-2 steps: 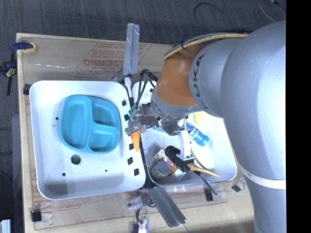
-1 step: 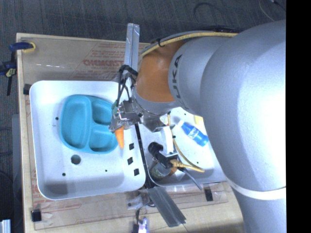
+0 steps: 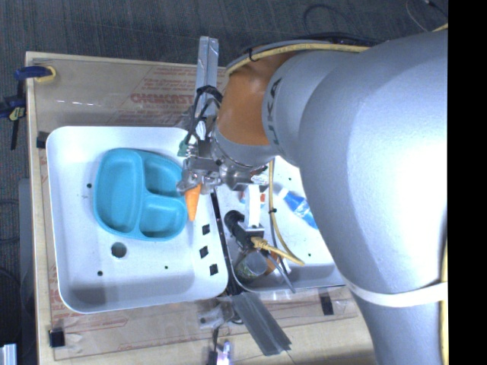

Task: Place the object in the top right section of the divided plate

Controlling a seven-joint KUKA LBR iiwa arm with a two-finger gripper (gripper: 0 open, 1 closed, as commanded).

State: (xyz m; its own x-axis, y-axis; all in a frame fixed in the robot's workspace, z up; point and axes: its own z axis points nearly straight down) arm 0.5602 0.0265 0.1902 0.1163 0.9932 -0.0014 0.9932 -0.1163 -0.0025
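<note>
A blue divided plate (image 3: 141, 195) lies in the left white bin (image 3: 76, 265). My gripper (image 3: 195, 182) hangs at the plate's right edge, over the rim between the two bins. An orange carrot-shaped object (image 3: 192, 201) points down from between its fingers, so the gripper is shut on it. The carrot's tip hangs just right of the plate's lower right section. The grey arm with its orange band (image 3: 243, 112) covers most of the right bin.
The right bin (image 3: 304, 268) holds a blue and white item (image 3: 299, 206) and a few small things partly hidden under the arm. A small dark round spot (image 3: 118, 250) sits on the left bin's floor below the plate.
</note>
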